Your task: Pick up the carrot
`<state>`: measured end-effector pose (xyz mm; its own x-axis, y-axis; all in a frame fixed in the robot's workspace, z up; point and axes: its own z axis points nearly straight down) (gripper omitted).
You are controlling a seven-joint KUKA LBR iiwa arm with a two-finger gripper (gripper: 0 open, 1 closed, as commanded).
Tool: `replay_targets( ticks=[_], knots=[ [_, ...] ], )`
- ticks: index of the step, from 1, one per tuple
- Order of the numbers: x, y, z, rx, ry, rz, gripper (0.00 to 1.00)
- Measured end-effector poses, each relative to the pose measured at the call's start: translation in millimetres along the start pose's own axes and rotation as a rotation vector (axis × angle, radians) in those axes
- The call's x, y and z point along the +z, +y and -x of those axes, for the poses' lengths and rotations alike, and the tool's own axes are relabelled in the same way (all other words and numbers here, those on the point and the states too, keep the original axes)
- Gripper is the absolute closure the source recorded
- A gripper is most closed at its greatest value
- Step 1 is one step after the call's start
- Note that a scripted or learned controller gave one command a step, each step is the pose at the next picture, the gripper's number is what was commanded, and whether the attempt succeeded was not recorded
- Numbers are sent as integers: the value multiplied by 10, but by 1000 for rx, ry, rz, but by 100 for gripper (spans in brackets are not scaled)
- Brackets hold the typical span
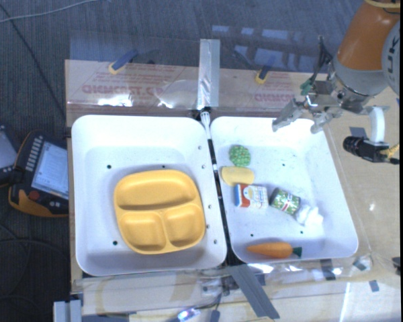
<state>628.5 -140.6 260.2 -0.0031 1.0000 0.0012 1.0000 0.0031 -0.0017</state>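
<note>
We see the gripper up at the far right corner of the right bin, fingers spread wide apart w/ nothing between them. One fingertip pokes left over the bin's back rim, the other sits to its right near the rim; neither touches any item. Above it the arm w/ its orange band comes in from the top right.

In the right bin, going outward from the gripper: a green bumpy ball near the left wall, a yellow lump just below it, then a small white/red carton, and beside that a green can lying tilted, touching a white blob.

The carrot lies flat along the bin's near edge, green stub end pointing right, well apart from the gripper & clear of the other items.

Left bin holds a yellow divided tray, approx centred. On the floor at far left we see a handheld control pad.
</note>
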Motion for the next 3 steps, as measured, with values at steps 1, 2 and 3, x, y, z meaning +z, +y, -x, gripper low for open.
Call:
replay_targets(
  ticks=[1,2,3],
  knots=[
    [1102,315,-241,96,-3,-3,0],
    [1705,210,-429,432,-1,9,0],
    [1597,220,-431,431,-1,11,100]
  ],
)
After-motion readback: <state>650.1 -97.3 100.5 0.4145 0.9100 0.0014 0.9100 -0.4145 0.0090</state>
